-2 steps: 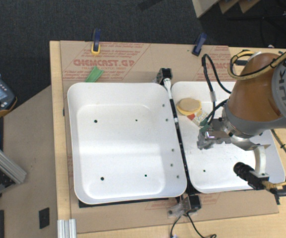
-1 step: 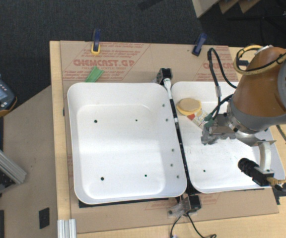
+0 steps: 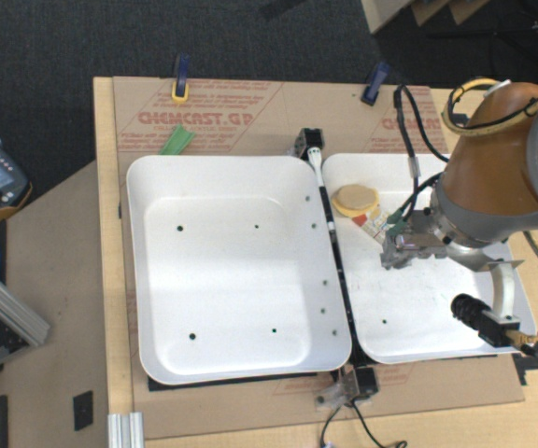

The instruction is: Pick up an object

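A round tan object (image 3: 356, 199), like a biscuit or small bun, lies near the back left corner of the right bin (image 3: 381, 334). Something small with red and yellow parts (image 3: 375, 219) sits right beside it, toward the gripper. My gripper (image 3: 395, 253) hangs low over the right bin's middle, just right of and in front of these things. Its fingers are small and dark against the wrist, and their spacing does not show. I see nothing clearly held between them.
The left bin (image 3: 157, 194) stands next to the right one, with a dark ridge (image 3: 334, 250) where their rims meet. A green strip (image 3: 176, 140) lies on the cardboard behind the left bin. Clamps (image 3: 180, 77) hold the board's back edge.
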You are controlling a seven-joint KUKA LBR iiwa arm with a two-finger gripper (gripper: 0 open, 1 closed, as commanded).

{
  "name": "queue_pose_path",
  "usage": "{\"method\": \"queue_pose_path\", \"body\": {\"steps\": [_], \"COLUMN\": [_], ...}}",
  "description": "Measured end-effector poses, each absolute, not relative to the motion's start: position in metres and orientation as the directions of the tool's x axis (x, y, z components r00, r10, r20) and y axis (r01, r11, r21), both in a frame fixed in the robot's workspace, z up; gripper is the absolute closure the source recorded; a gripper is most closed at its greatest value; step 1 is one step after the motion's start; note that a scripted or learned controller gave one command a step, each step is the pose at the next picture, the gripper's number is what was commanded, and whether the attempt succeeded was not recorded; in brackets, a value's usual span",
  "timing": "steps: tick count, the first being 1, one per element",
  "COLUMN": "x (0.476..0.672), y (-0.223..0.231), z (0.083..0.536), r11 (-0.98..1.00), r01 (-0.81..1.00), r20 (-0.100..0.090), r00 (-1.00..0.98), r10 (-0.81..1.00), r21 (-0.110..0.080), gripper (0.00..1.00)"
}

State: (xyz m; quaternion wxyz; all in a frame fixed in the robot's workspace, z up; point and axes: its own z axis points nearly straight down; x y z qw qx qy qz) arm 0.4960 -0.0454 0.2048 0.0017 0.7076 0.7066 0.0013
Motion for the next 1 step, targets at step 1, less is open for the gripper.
{"method": "queue_pose_path", "body": {"steps": [1], "x": [0.4965], "y": [-0.0454], "z": [0.2148], "r11": [-0.002], "r01": [1.0], "r20": [-0.001], "r00": [0.002], "r10": [1.0], "r21": [0.006], "gripper": [1.0]}}
